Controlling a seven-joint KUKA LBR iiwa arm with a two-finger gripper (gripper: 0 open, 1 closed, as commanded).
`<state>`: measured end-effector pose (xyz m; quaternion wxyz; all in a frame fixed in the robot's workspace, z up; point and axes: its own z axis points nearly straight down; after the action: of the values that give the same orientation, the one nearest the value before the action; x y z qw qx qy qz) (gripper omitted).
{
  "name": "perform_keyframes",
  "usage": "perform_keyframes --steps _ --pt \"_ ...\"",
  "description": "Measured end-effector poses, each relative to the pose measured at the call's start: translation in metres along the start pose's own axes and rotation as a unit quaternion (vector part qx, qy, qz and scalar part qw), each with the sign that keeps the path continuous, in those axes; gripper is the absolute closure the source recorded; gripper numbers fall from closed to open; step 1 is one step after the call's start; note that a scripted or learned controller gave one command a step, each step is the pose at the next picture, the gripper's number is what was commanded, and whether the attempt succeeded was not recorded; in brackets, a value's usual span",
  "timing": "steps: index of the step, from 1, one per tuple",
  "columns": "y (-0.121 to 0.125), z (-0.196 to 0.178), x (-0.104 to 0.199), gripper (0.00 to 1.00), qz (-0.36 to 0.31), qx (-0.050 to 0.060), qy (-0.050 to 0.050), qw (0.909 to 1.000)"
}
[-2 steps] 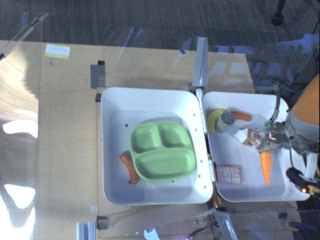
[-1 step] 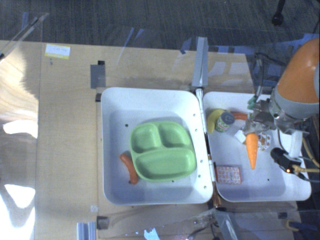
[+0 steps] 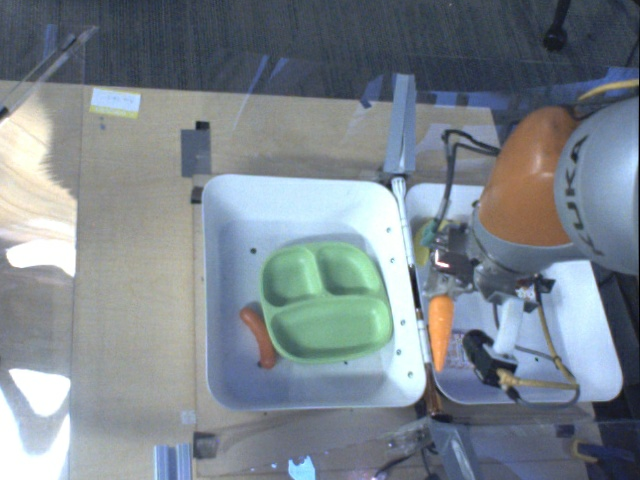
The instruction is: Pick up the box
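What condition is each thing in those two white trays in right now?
Green three-compartment plastic plate: upright, flat in left white bin.
Orange-red toy sausage: lying against the plate's left edge.
Orange toy carrot: lying along the right white bin's left wall.
Grey-and-orange robot arm: hanging over the right bin.

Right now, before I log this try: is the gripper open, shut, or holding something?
Gripper: cannot be told; it hangs over the right shallow white bin.

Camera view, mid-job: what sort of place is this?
Probably a robotics lab or test cell: a wooden bench bearing two white bins, the KUKA arm over the right one, dark carpet beyond.
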<state>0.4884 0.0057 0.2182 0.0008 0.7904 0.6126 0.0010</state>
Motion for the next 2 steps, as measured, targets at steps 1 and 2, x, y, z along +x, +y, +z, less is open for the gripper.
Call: perform_keyframes --steps 1,2 --pt "-0.015 0.034 0.089 1.00 -0.186 0.001 0.001 0.9825" --pt "0.015 -0.013 0.096 1.00 -0.541 -0.003 0.000 0.8412"
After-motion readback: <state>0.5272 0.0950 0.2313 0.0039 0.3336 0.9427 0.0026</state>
